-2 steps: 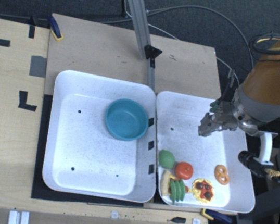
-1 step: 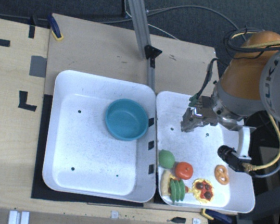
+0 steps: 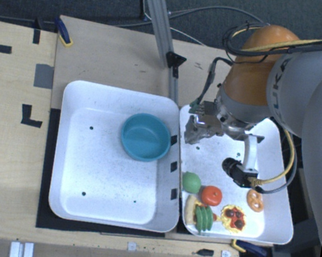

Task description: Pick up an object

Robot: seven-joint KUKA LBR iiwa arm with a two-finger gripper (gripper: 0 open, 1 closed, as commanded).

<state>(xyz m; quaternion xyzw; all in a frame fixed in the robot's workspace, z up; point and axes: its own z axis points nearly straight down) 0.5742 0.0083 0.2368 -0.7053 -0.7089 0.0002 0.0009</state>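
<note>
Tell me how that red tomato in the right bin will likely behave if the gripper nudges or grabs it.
The red tomato looks round and smooth, so it would probably roll when nudged, though the green ball and green pepper close beside it may check that. Its glossy skin suggests it might slip between fingers. It is likely a light toy, given the small play food around it.

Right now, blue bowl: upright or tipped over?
Upright. The blue bowl sits in the left bin with its open mouth facing up, its full rim and inside floor visible.

The wooden bench [image 3: 3,130] bears 2 white bins [image 3: 74,141] side by side.
</note>
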